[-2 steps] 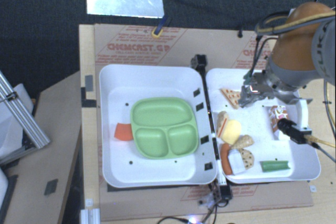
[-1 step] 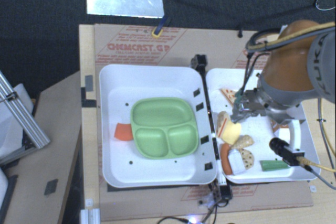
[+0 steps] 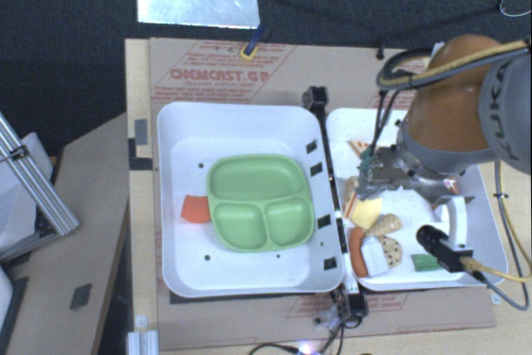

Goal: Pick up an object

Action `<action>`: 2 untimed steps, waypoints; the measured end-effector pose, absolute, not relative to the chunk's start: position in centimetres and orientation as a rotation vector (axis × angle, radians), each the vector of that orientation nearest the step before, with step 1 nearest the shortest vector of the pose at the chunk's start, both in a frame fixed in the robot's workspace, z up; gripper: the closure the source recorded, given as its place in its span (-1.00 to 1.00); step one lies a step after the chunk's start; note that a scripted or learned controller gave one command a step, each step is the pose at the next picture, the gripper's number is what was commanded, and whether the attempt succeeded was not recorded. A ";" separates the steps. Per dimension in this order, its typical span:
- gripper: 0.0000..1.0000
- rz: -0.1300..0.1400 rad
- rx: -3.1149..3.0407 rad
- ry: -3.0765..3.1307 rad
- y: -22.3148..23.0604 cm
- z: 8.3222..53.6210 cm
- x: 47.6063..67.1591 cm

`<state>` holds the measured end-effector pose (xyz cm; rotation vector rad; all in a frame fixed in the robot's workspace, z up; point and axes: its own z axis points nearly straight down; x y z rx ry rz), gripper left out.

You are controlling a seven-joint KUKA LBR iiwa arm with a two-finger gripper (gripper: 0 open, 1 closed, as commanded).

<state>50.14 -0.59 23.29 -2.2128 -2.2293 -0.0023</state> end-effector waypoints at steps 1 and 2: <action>1.00 0.000 -2.219 -2.223 -0.7 21.5 49.9; 1.00 -0.002 -2.221 -2.223 -1.1 22.0 50.2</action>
